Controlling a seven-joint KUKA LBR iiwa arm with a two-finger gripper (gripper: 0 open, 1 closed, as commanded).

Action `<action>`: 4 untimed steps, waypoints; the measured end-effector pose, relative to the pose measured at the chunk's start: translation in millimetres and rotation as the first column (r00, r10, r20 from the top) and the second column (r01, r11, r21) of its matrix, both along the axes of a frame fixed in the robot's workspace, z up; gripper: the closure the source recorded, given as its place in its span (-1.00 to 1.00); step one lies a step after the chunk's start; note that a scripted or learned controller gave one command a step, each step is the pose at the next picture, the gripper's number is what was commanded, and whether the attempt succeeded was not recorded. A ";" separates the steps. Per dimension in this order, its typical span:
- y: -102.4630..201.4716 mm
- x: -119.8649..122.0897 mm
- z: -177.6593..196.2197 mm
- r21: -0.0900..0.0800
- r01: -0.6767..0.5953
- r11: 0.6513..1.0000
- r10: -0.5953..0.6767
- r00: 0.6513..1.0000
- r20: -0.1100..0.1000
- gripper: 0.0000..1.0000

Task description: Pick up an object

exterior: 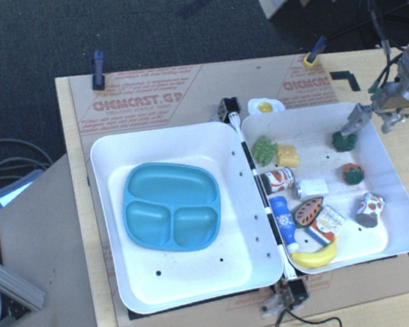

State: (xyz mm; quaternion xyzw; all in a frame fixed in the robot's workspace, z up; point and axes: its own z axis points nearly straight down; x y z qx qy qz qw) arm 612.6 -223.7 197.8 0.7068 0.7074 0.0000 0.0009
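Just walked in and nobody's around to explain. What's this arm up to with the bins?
The arm reaches in from the right, its gripper low over the right bin by a dark green object at the far end. Nothing is visibly held. Small items like a banana lie there; the left bin holds a blue tray.

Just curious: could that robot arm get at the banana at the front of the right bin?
Probably yes. The banana lies on top, uncovered, against the bin's near rim, though packets crowd it behind. The gripper is over the bin's far corner.
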 end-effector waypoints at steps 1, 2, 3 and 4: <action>6.4 33.4 -114.2 0.012 -0.004 1.000 0.004 1.000 -0.004 -1.00; 2.4 33.8 -102.3 0.002 -0.004 1.000 0.004 1.000 0.001 1.00; 90.0 55.0 -63.2 0.002 -0.002 1.000 0.002 1.000 0.002 1.00; 199.5 -3.5 -12.7 0.004 -0.001 1.000 0.001 1.000 -0.002 1.00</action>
